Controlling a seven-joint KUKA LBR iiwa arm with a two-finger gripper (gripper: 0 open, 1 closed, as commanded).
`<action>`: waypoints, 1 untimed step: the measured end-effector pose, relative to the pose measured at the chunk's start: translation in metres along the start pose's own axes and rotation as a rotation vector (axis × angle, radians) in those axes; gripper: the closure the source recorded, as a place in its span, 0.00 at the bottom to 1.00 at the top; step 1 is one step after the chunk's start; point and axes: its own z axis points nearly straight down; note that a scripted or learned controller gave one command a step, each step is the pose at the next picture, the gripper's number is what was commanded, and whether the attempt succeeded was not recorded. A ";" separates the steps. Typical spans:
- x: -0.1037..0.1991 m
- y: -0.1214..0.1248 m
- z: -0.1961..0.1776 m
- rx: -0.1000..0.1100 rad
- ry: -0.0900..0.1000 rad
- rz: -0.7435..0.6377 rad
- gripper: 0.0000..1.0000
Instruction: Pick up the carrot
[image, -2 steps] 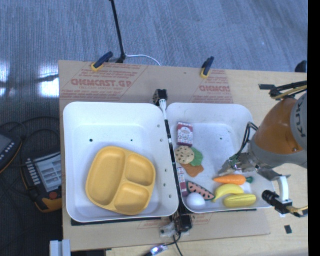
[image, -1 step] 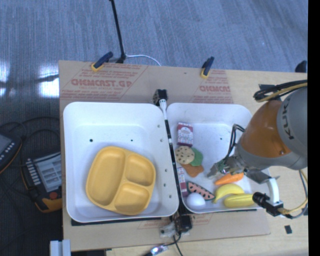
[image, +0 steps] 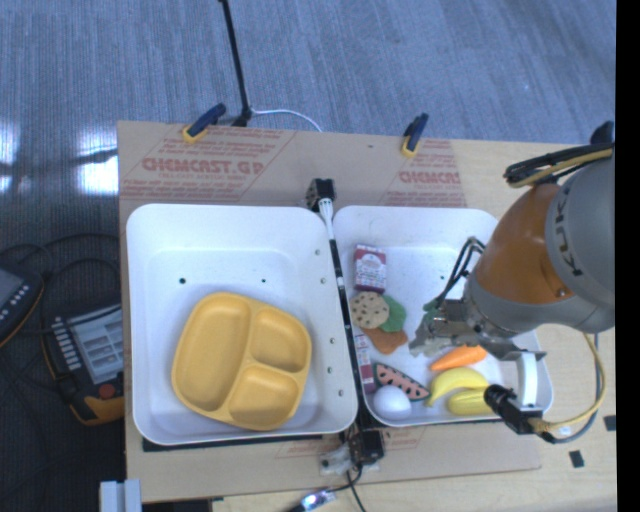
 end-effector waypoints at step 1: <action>-0.063 0.000 -0.016 -0.001 -0.004 -0.143 1.00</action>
